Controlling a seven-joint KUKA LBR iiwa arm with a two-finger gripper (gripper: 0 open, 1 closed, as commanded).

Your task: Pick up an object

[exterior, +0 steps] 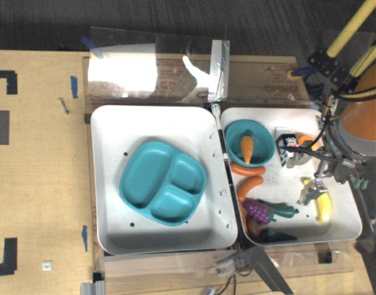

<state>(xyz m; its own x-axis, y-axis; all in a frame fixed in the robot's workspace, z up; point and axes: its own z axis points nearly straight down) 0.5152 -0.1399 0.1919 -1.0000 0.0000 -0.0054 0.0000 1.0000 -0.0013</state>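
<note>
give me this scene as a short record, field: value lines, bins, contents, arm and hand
left bin: holds a teal divided plate
right bin: teal bowl with a carrot in it; sausage beside the bowl; purple grapes; yellow banana
arm: reaches in from the right, orange band above the wrist
hand: low over the right bin, just left of the banana; open or shut unclear
held: nothing seen between the fingers

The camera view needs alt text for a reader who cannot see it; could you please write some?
Seen from above, a grey arm's gripper hangs in the right bin just above a yellow banana. That bin also holds a teal bowl with a carrot in it, a sausage and purple grapes. The left bin holds a teal divided plate.
</note>
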